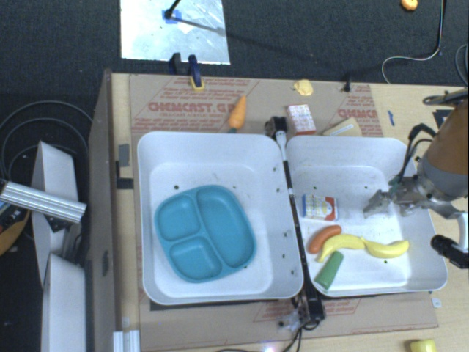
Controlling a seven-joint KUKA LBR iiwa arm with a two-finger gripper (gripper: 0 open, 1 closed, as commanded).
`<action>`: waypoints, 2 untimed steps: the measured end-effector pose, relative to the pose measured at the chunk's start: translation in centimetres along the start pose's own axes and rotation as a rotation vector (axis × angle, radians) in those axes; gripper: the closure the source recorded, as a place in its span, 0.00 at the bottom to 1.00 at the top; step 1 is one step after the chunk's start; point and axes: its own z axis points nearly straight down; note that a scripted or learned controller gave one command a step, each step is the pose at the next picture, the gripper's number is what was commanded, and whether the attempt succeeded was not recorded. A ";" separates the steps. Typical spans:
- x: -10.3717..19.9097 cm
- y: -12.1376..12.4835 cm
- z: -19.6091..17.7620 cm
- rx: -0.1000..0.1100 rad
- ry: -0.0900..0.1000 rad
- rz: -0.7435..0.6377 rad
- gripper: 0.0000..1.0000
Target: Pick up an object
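Observation:
The right bin (352, 156) holds a small white carton with orange and blue print (320, 207), an orange sausage-shaped toy (323, 238), a yellow banana (370, 246) and a green cylinder (330, 269). These four lie close together in the front half of the bin. My gripper (375, 203) hangs over the right half of this bin, pointing left. It sits right of the carton and just above the banana, and nothing shows in it.
The left bin (183, 156) carries a blue divided plate (205, 232). Behind the bins on the cardboard lie an orange carrot (236, 113), a small box (300, 118), a pale flat piece (341, 128) and a yellow lump (303, 87).

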 end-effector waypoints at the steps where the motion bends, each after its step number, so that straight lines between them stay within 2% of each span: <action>1: 7.5 9.2 3.4 -0.018 -0.003 -0.014 0.00; 2: 4.6 12.3 3.1 -0.017 -0.005 -0.006 0.00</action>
